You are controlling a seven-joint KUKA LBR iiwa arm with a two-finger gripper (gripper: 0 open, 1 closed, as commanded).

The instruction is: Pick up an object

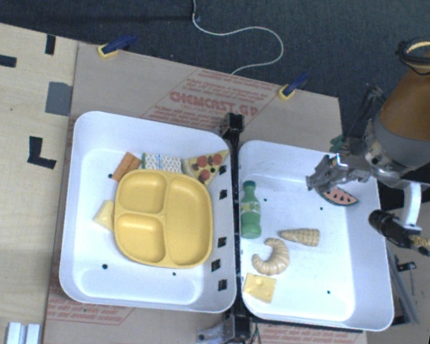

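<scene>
Watermelon slice (341,197) beside gripper (323,178); bottle (250,210) apart.

A yellow divided plastic plate (164,217) lay in a white left bin (81,185). The white right bin (357,299) held a green toy bottle (250,213), tan croissant (273,255), and red watermelon slice (341,197).

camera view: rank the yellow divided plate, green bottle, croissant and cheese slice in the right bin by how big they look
1. yellow divided plate, by far the largest
2. green bottle
3. croissant, close to the bottle in size, so that order is unsure
4. cheese slice, the smallest
</scene>
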